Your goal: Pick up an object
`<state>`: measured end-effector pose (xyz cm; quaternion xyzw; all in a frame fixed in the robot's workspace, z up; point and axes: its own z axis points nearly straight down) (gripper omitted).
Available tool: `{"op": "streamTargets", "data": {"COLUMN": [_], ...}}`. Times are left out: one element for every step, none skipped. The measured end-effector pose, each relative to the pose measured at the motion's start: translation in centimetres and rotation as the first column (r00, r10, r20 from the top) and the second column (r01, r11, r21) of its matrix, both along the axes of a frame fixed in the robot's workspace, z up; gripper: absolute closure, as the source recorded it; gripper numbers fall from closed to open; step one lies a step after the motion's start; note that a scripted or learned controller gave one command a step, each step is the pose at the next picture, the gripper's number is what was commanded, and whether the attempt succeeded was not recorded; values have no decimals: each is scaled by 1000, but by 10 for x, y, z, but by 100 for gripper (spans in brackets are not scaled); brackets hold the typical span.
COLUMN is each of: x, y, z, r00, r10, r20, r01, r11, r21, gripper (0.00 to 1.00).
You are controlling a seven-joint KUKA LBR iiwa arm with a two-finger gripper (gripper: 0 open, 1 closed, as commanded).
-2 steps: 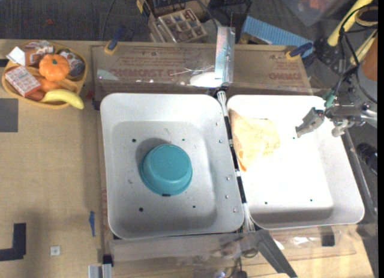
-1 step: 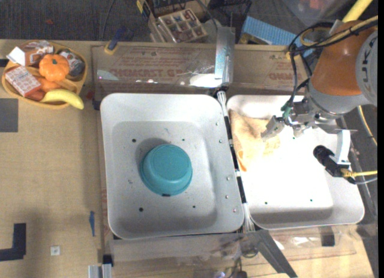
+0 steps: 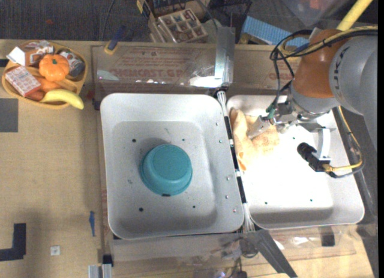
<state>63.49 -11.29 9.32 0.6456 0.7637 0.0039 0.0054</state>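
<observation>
Cloth (image 3: 255, 139): pale, orange-tinted, crumpled at the left side of the right bin (image 3: 312, 208). Pincer (image 3: 263, 128): low over the cloth's upper part, fingers' state cannot be told. Teal bowl (image 3: 167, 169): upside down, centre of left bin (image 3: 120, 114). Fruit basket (image 3: 43, 75): worktop's far-left corner.

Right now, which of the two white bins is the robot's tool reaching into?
The right bin. The tool hangs over its upper left corner, by a pale tan object. The left bin holds a teal bowl.

A teal bowl (image 3: 167, 169) is seen in a white bin (image 3: 114, 120); a pale tan-orange object (image 3: 255, 139) is seen in the other white bin (image 3: 300, 205).
</observation>
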Motion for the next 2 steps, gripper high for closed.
{"op": "streamTargets", "data": {"x": [2, 22], "y": [0, 48], "z": [11, 90], "r00": [1000, 992], "r10": [-4, 126], "r20": [7, -13], "r01": [4, -126], "r11": [1000, 992], "r21": [3, -1], "gripper": [100, 100]}}
